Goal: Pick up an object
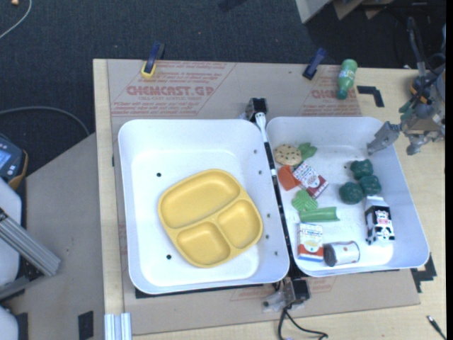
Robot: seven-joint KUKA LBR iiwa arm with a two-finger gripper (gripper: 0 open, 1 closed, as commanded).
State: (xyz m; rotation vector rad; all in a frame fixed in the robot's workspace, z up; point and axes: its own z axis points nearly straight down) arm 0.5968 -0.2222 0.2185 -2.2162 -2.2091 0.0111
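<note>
Grey tool poised at right bin's far edge

Grey tool (pixel 386 137) hovers over the right bin (pixel 414 211) rim, gripping nothing; whether it is open I cannot tell. Candidate objects lie below: green broccoli (pixel 359 180), milk carton (pixel 379 224), cookie (pixel 287 154). Likely the approach step; next it must descend onto one piece, the broccoli being nearest

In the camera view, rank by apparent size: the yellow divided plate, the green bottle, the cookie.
1. yellow divided plate
2. green bottle
3. cookie, though it looks close to the bottle, which lies farther from the camera, so that order is unsure.
</note>
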